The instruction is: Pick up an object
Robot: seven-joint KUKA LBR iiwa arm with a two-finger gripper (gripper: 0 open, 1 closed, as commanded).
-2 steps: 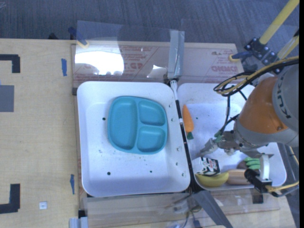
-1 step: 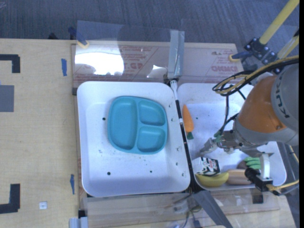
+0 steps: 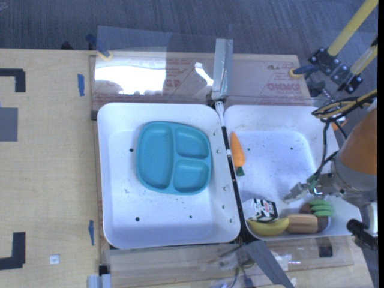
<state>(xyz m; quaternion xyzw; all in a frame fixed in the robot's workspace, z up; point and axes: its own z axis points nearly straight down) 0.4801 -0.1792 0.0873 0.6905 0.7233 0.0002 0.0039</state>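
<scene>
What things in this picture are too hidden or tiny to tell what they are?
- Gripper, camera view: too small and blurred to tell its state.
- Green thing: partly hidden by the arm.
- Black-and-white item: print too small to read.
- Arm: cut off by the right edge.

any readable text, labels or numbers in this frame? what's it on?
Nothing can be read for certain.
Red print on the clear panel behind the left bin: washed out by glare, unreadable.
Red print on the panel behind the right bin: appears mirrored, too blurred to read.
Black-and-white packet in the right bin: markings too small to read.
</scene>
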